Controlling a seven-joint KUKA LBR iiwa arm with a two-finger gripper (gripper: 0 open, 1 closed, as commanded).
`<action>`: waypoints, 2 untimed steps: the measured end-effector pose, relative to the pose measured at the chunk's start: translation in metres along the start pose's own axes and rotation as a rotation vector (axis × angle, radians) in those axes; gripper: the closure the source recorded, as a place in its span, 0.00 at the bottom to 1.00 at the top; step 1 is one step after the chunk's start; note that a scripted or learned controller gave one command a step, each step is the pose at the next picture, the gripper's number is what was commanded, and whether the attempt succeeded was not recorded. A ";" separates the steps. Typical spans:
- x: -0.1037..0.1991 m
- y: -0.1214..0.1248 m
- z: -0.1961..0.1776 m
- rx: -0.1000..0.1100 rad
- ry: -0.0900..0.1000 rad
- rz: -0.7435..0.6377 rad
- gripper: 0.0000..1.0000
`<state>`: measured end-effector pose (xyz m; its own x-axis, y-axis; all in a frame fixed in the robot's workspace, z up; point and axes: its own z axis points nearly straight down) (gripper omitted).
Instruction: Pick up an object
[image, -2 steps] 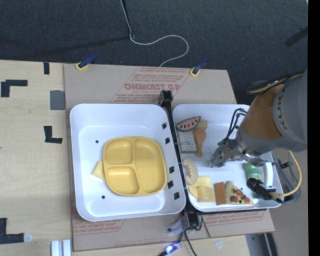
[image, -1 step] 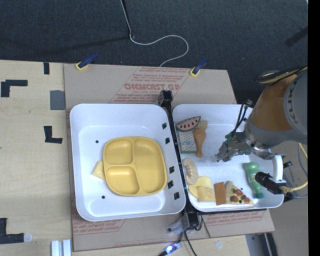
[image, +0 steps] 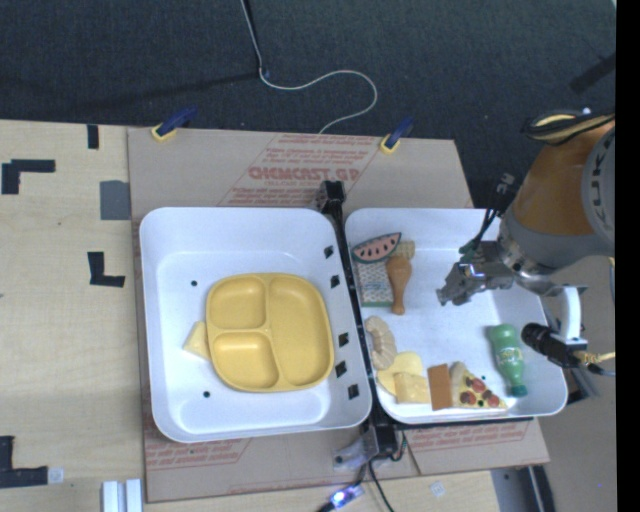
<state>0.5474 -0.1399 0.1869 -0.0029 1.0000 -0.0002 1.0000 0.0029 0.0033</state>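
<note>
Gripper (image: 452, 291) detail is too small and dark to judge its opening or any hold; it hangs over the right bin (image: 430, 222), apart from the green bottle (image: 508, 357), pizza slice (image: 472, 388) and watermelon slice (image: 377, 248). Yellow divided plate (image: 270, 331) occupies the left bin (image: 160, 300). Arm (image: 560, 200) enters from the right

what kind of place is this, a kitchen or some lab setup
Most likely a robot test bench, not a kitchen: two white bins clamped on a cardboard sheet, toy food such as a watermelon slice and pizza slice, and a robot gripper over them.
</note>
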 end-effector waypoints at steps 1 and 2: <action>0.001 0.001 -0.040 0.001 0.000 0.001 1.00; 0.064 0.003 -0.036 0.006 0.002 -0.004 1.00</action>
<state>0.5501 -0.0757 0.2228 -0.0069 1.0000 0.0016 1.0000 0.0070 -0.0027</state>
